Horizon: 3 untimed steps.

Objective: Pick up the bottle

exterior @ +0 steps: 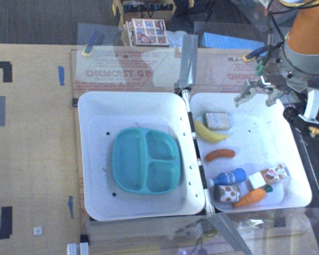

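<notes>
The bottle (pixel 229 176) lies on its side low in the right bin (pixel 295 142), touching a can (pixel 227 193) and a carrot (pixel 251 197). Looks light, hard and rounded, so probably slippery; I'd grab across its blue body. The left bin (pixel 95 116) holds a teal plate (pixel 147 161). The end effector (pixel 259 94) hangs spread wide and empty at upper right.

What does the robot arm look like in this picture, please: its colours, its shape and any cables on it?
The arm is rounded, with a broad orange band above a grey wrist section. Below it sits a gripper of pale grey metal with two thin fingers. Black cables loop beside the orange part, with a yellow one at the top. Small blue and green parts show at the wrist's left side.
</notes>
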Available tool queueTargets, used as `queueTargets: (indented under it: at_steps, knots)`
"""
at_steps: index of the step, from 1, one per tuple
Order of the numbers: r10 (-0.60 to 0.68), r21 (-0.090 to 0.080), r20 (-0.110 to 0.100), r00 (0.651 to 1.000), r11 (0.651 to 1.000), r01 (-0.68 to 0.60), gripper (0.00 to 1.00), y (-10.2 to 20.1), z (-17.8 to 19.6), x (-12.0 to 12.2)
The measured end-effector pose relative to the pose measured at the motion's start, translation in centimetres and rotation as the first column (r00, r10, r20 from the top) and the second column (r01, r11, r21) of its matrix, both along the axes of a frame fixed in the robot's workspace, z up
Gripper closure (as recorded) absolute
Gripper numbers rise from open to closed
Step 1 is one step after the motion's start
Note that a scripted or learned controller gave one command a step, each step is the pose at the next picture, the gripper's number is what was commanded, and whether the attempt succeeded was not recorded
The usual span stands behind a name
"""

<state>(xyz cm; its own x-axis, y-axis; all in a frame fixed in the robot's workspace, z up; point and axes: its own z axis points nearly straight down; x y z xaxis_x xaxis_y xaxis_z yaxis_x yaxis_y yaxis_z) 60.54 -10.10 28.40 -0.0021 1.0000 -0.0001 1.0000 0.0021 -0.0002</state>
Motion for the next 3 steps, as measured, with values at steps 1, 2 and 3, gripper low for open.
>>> queueTargets:
  at_steps: [1, 2, 3]
  knots:
    - [0.025, 0.0, 0.0, 1.0, 1.0, -0.025, 0.0, -2.8, -16.1, -7.3]
    - [0.033, 0.0, 0.009, 0.999, 0.999, -0.033, 0.0, -2.0, -19.6, -12.3]
    - [0.054, -0.002, 0.01, 0.999, 0.999, -0.054, 0.0, 0.3, -19.6, -12.3]
